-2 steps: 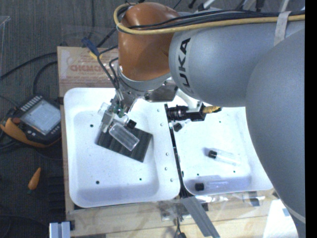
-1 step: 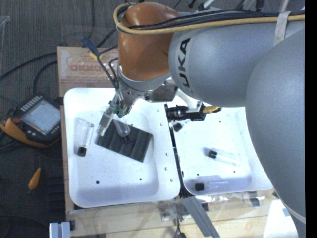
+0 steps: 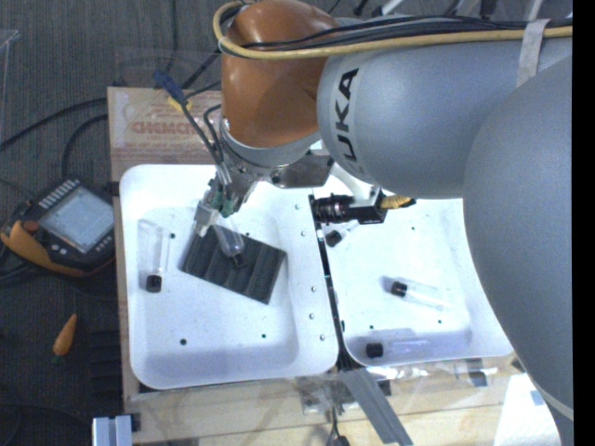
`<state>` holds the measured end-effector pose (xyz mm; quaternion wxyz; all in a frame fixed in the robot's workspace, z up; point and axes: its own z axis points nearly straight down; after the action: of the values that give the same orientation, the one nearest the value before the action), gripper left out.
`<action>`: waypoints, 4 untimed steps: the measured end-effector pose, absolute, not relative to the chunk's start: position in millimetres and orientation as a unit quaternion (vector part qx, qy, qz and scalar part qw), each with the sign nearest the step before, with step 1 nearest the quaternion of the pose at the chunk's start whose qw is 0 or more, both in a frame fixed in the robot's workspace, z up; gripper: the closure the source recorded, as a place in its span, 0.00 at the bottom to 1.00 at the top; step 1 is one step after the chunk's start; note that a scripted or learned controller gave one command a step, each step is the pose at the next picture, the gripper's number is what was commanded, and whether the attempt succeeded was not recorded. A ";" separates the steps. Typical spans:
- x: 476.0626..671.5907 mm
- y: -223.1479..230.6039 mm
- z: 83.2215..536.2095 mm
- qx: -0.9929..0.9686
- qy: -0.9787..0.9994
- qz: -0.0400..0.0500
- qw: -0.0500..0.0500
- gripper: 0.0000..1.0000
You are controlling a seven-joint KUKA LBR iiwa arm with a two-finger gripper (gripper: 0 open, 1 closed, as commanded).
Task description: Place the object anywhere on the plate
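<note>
A dark ribbed plate point(image 3: 244, 269) lies tilted in the middle of the left bin point(image 3: 167, 342). A clear vial point(image 3: 230, 241) with a black cap rests on the plate's upper part, its cap end pointing toward the plate's middle. My gripper point(image 3: 213, 212) hangs right at the vial's upper end, over the plate's top left corner, reaching down from the orange-banded wrist point(image 3: 270, 72). Whether it touches the vial is hidden by the slant of the view.
Another clear vial point(image 3: 152, 256) with a black cap lies near the left bin's left wall. The right bin point(image 3: 465, 249) holds two more vials, one at mid-floor point(image 3: 416, 292) and one by the front wall point(image 3: 398, 347). The grey arm covers the upper right.
</note>
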<state>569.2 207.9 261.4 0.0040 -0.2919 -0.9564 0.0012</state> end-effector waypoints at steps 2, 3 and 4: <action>569.7 233.0 167.9 -0.137 -0.991 0.001 0.002 1.00; 495.5 234.7 90.5 -0.182 -0.983 -0.004 -0.004 1.00; 484.5 233.7 192.4 -0.030 -1.000 0.001 0.002 1.00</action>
<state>484.5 233.7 192.4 0.0019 -0.0298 -0.9996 0.0007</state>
